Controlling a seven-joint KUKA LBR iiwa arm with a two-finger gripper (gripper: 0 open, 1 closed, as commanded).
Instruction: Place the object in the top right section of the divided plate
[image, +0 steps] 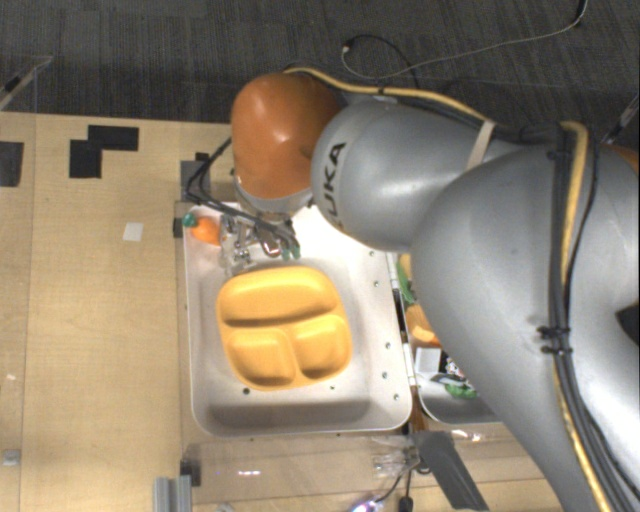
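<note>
1. Over the far edge of the left bin (385, 345), I have the gripper (255, 250) hanging just beyond the far rim of the yellow divided plate (285, 330), under the arm's orange band (275, 130).
2. I cannot tell from this view whether the gripper is open, closed or gripping anything; the metal parts below the wrist blur together and nothing is plainly seen between them.
3. An orange object (205, 232) lies at the far left corner of the left bin, just left of the gripper and apart from the plate. I judge it to be the thing to move, though a green bit beside it is too small to name.
4. The object is too small and partly hidden for me to read a long axis or a heading; it looks roundish, so I would not count on any preferred grip direction.
5. The plate has one long section on its far side and two smaller ones on its near side, so its long section runs left to right.
6. To do this step well, I would confirm a real hold on the object before travelling, then lower it inside the section walls and release low, clear of the dividers.
</note>
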